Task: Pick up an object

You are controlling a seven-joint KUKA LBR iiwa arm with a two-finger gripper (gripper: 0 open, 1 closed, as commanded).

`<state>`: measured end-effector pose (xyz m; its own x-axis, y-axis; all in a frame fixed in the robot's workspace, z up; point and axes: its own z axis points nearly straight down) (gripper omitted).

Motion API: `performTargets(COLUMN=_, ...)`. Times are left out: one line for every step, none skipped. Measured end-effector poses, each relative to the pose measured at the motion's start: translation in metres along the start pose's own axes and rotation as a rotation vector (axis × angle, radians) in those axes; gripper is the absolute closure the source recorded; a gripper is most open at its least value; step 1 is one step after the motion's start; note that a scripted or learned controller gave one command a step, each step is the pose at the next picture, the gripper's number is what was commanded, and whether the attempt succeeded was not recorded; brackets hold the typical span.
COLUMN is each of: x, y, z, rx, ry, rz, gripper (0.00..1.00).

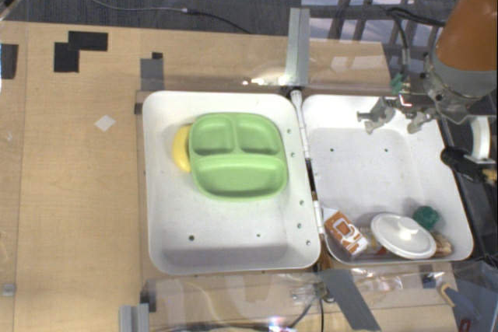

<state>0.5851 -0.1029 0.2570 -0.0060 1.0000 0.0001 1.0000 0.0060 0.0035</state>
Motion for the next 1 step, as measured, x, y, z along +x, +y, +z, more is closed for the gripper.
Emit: performTargets(x=0.0137, y=0.0041, z=-0.0641, rx=-0.003, ry=0.0, rz=-0.069, gripper=0.0)
